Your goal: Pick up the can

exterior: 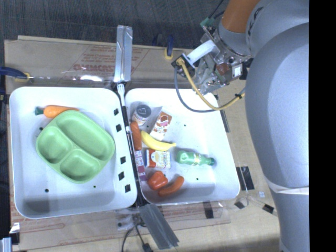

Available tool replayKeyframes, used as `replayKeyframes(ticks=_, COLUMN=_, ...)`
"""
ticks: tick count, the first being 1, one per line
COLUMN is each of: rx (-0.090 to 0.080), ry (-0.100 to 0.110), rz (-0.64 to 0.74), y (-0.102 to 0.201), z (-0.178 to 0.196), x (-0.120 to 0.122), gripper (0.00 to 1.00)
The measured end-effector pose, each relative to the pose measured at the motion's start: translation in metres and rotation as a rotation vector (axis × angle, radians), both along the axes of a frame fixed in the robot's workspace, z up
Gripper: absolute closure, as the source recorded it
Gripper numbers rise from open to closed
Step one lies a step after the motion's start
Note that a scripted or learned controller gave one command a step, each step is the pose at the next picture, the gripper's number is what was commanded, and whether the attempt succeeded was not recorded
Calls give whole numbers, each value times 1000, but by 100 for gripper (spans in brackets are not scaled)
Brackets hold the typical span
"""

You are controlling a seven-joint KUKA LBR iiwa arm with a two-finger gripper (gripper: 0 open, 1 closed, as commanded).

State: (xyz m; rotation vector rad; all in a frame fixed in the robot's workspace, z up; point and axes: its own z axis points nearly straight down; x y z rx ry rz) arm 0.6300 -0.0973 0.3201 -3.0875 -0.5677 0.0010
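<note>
1. I see the can (pixel 143 111) standing in the right bin (pixel 223 156), near that bin's far left corner, its grey top facing up. It has not been lifted.
2. Just beside it lie a small carton (pixel 163 124) with a red picture and, toward the near side, a banana (pixel 156 142) and an orange sausage-like piece (pixel 136 135) along the bin's left wall.
3. Further toward the near edge I make out a flat packet (pixel 159 159), a green bottle (pixel 193 158) on its side, a red tomato-like piece (pixel 156 180) and a second sausage shape (pixel 172 186).
4. The left bin (pixel 21 140) holds a green divided plate (pixel 75 146) and a carrot (pixel 59 110) at its far side.
5. My tool (pixel 207 83) hangs over the right bin's far edge, well apart from the can and to its right; whether it is open or closed I cannot tell amid the yellow cable (pixel 197 91).
6. By my judgement the task is barely begun: approach, descent, grasp and lift all remain.
</note>
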Motion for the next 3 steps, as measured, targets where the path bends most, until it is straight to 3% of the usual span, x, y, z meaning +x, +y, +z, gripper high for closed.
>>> replayKeyframes(ticks=1, rx=0, ry=2, rz=-1, y=0, z=-1, x=0, gripper=0)
replayKeyframes(ticks=2, rx=0, ry=7, rz=-34, y=4, z=-48, x=8, gripper=0)
replayKeyframes(ticks=3, rx=1, ry=4, rz=133, y=-3, z=-195, x=-42, gripper=0)
